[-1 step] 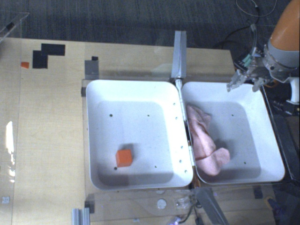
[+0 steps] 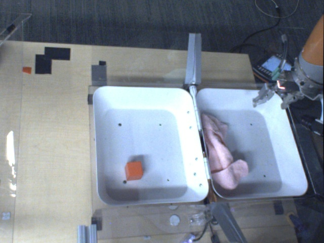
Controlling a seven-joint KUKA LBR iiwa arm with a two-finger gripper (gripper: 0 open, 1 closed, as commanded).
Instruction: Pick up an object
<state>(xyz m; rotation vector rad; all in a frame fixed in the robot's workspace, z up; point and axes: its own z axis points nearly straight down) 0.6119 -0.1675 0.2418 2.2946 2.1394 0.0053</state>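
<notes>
Pink cloth [image 2: 221, 153] lies unpicked in right bin [image 2: 283, 186]; hand [image 2: 274, 97], released, hovers at far-right rim. Approach step: descend onto cloth.

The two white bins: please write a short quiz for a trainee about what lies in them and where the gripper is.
1. True or false: the orange block lies in the left bin.
2. What lies in the right bin? A) pink cloth B) metal cup C) blue ball
3. Fill in: the gripper hangs above the right bin's far ____ corner.

Key: 1 true; 2 A, the pink cloth; 3 right.
</notes>
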